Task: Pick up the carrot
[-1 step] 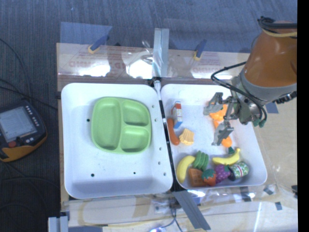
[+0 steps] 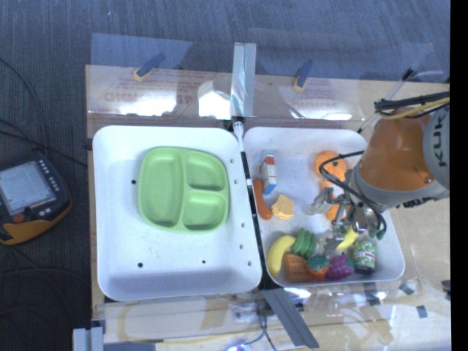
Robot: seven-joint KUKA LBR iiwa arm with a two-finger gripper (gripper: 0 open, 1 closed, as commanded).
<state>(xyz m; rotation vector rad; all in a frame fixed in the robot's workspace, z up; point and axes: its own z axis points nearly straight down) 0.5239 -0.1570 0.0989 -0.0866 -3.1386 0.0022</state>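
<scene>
The green divided plate [image 2: 183, 189] sits in the left bin [image 2: 110, 218], well to the left of the claw. In the right bin [image 2: 292, 148], the carrot [image 2: 260, 198] lies along the left wall, left of the claw and apart from it. A yellow banana [image 2: 278, 252] and a cluster of toy foods lie below-left of the claw. The claw [image 2: 344, 221] hangs over the right bin's right half; whether it is spread or closed cannot be determined. The orange-banded arm [image 2: 398, 159] extends up-right from the claw.
</scene>
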